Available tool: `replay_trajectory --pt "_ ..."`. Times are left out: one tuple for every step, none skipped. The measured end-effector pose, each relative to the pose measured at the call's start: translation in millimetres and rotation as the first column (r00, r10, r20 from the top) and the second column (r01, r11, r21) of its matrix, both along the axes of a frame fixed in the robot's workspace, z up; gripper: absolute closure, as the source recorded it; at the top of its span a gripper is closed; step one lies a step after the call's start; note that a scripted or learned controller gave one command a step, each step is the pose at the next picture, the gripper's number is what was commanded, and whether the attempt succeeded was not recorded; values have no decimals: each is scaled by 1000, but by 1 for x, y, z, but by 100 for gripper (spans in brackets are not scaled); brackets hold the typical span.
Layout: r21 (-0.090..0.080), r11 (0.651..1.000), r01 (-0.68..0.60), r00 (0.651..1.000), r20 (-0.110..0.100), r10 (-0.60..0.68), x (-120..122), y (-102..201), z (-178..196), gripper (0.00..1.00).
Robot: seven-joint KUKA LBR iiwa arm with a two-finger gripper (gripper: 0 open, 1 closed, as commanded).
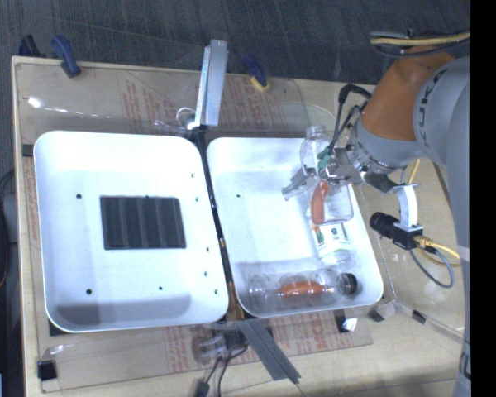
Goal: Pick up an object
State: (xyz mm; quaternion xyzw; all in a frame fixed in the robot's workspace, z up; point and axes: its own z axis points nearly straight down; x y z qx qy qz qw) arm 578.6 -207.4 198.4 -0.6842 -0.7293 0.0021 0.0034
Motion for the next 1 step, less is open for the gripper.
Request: replay_trajectory --pt "1 1000 -4 1000 -3 4 0 1 9 100"
